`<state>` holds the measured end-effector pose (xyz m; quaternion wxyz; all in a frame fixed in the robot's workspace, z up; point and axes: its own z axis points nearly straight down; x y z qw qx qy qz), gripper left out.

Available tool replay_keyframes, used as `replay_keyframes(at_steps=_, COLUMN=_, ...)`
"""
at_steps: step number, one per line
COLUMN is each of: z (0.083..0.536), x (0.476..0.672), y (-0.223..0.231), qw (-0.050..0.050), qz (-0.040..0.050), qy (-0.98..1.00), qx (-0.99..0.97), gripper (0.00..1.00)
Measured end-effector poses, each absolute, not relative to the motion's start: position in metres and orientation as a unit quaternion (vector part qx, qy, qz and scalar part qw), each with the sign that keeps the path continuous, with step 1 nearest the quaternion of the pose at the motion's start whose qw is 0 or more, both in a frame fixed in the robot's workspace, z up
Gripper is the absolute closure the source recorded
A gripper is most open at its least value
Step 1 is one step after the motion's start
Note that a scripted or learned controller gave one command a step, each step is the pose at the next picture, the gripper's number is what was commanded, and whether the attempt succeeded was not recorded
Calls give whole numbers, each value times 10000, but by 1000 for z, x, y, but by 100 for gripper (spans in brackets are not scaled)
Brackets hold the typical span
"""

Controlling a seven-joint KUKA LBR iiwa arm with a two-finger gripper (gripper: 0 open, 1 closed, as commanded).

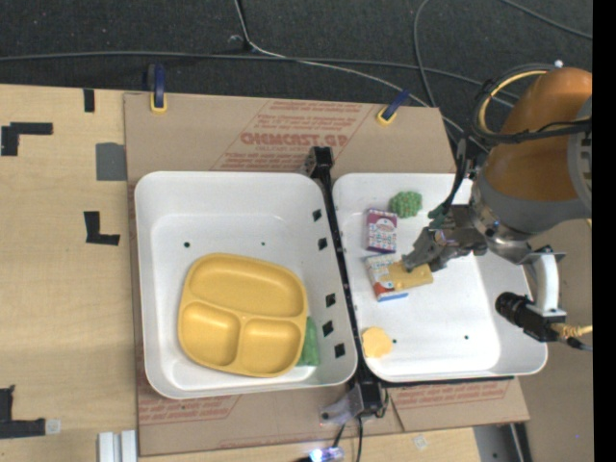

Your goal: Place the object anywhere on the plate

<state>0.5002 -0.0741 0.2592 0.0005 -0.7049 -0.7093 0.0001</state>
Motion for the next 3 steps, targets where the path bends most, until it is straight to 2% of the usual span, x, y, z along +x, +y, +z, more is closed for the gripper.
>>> replay_keyframes(at_steps=1, z=256, x=509, y=-29, qw=4, qz=4, qy=-7088, qx=-7054, gripper=100)
replay_keyframes(at_steps=2, z=239, x=524, y=21, qw=5, qz=12, qy=-7085, qx=-7058, gripper=100)
replay_keyframes(at_steps=3, z=243, x=540, y=76, qw=4, qz=2, qy=-7093, qx=-7049, gripper=100)
